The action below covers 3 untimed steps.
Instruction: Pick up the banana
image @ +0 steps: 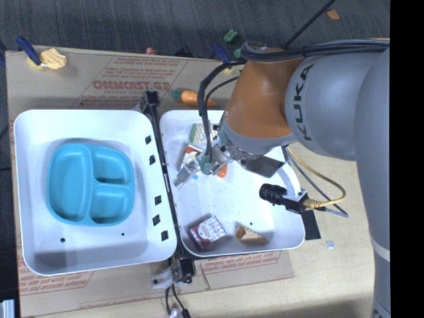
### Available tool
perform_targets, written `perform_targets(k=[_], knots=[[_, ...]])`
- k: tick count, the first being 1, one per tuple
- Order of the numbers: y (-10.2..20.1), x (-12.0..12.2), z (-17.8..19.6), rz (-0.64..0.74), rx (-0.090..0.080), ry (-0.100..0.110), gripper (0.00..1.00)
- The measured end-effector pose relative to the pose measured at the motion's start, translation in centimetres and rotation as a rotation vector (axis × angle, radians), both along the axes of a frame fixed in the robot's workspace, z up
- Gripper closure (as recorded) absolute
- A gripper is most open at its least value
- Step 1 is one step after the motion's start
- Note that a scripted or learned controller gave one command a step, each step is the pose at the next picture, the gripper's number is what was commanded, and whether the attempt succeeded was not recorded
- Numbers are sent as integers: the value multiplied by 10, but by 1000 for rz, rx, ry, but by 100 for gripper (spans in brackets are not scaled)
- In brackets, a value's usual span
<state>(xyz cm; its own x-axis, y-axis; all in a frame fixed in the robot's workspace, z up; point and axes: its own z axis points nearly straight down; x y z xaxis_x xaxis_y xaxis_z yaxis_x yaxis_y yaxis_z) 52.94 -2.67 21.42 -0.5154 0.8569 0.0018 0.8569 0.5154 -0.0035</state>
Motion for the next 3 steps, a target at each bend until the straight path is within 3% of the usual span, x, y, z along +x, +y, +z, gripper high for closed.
perform_targets(k=[1,2,3], knots=[[65,-42,-23,-592,-2,3,0],[224,-55,-72,-583,-4,2,0],[223,-55,-62,-581,-6,6,100]])
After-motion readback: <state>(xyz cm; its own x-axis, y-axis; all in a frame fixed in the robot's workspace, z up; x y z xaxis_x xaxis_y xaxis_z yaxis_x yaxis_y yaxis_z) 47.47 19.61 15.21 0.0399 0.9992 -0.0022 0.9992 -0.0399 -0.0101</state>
